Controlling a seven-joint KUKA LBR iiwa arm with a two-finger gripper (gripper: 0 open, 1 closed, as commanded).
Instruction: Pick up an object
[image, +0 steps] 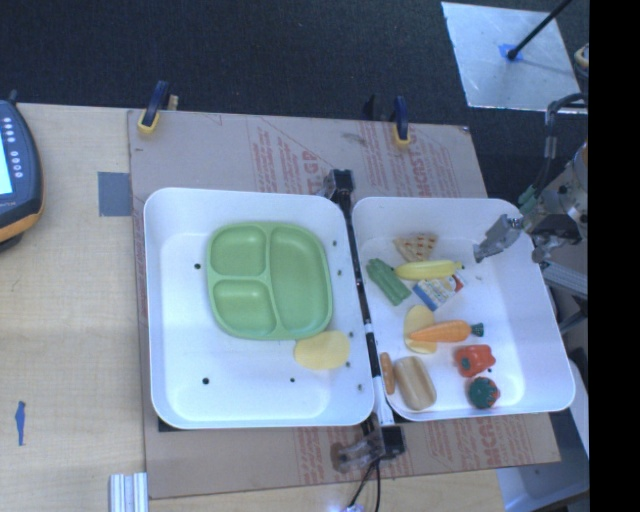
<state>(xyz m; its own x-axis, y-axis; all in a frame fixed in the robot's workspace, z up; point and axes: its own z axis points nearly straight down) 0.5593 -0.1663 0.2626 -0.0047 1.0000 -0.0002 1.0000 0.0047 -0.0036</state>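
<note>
My gripper (518, 245) hangs over the upper right corner of the right bin (530, 310), fingers apart and nothing between them. It is open. Below and left of it lie toy foods: a yellow banana (428, 269), a green pickle (387, 281), a tan waffle piece (416, 245), a small white, blue and red pack (437, 291), an orange carrot (445, 331), a red pepper (474, 358), a green and red round toy (483, 392) and a hot dog (413, 381). The nearest one, the banana, is a short way left of the fingertips.
The left bin (175, 330) holds a green divided plate (270, 280) and a pale yellow piece (322, 350) near its right wall. A yellow wedge (418, 322) lies by the carrot. Clamps (400, 125) pin the board at the back. A handheld pendant (15, 170) lies far left.
</note>
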